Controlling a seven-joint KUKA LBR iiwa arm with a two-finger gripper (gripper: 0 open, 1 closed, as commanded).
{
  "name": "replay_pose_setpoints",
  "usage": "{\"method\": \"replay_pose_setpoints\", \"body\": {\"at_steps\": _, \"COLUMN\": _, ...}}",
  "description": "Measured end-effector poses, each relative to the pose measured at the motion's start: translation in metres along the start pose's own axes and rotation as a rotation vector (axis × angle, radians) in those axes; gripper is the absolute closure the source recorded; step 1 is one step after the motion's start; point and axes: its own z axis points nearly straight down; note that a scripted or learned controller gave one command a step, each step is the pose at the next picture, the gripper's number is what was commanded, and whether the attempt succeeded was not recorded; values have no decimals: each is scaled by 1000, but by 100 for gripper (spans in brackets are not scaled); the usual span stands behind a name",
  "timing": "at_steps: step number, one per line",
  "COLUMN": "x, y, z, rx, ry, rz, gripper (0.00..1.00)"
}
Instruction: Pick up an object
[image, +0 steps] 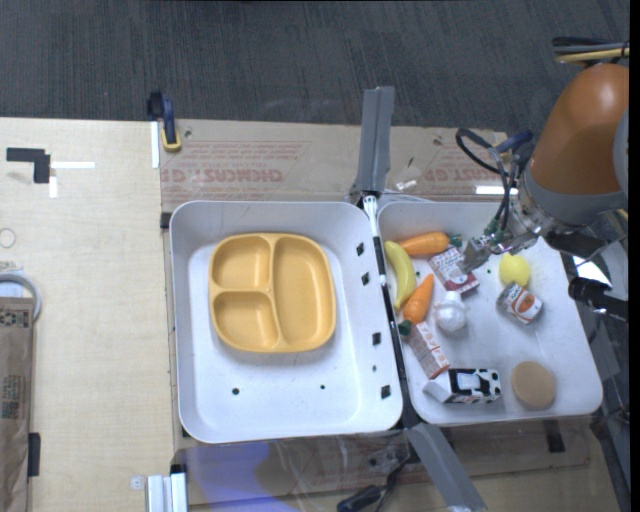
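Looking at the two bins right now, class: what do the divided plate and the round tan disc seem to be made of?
Divided plate: probably moulded plastic, matte yellow, with smooth rounded compartments. Round tan disc: unclear, perhaps a plastic toy cookie; dull, even surface.

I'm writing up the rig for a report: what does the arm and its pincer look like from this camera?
The arm is a rounded, bulky body, orange on top with a grey section beneath. Dark cables loop off its left side. The pincer is a small metallic grey assembly with bits of coloured wiring near it; finer detail is too small to make out.
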Motion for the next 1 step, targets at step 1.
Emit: {"method": "replay_pose_setpoints", "body": {"at_steps": 1, "x": 53, "y": 42, "z": 1, "rx": 0, "ry": 0, "rz": -106, "gripper": 100}}
